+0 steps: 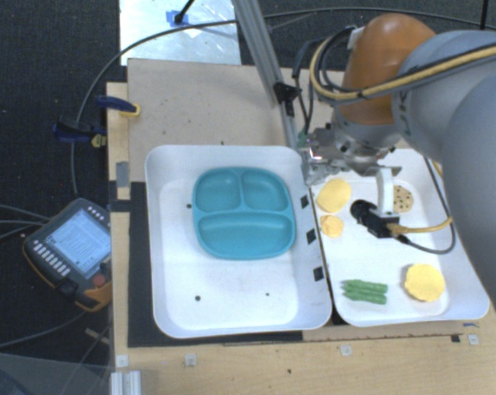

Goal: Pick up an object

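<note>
**Gripper over far-left corner of right bin; grasp state not determinable**

The grey arm with orange band sits closest to the lens. It hides the far right corner and part of the right wall of the right-hand shallow white bin. The gripper hangs over that bin's far left corner, close to the dividing rims. Its tip is lost against the housing, so released or clenched cannot be told, and no object is visible in its grasp.

A pale yellow rounded piece lies just on the near side of the gripper; contact cannot be judged. A small orange-yellow piece sits just beside that one. A speckled round biscuit lies further right.

At the near end, a green bean bundle and a flat yellow disc lie apart, with open white floor between them.

The left-hand shallow white bin carries a blue three-compartment plastic plate, with open floor toward the near rim.
</note>
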`<state>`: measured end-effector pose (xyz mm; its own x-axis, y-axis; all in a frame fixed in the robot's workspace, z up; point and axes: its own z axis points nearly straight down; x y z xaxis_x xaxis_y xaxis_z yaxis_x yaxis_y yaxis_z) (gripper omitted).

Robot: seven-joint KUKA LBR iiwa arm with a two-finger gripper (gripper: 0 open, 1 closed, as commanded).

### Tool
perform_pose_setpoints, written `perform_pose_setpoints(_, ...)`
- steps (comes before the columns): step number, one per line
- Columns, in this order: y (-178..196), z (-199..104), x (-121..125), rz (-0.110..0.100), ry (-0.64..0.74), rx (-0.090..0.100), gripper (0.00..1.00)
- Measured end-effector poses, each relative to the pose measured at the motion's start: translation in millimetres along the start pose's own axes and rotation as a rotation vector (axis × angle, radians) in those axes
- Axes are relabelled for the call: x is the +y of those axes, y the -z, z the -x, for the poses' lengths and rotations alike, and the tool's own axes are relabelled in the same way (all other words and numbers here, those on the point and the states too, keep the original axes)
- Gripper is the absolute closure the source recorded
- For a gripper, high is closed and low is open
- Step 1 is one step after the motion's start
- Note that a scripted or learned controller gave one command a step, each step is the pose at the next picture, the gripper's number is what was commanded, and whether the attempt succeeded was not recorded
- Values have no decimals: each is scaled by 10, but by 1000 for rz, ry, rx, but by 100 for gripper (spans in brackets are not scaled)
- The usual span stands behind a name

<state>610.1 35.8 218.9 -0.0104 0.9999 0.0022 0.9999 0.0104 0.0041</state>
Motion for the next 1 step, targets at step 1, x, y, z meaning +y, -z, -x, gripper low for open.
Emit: perform_pose_setpoints(1, 51, -520, -1, -1, 0, 1, 100)
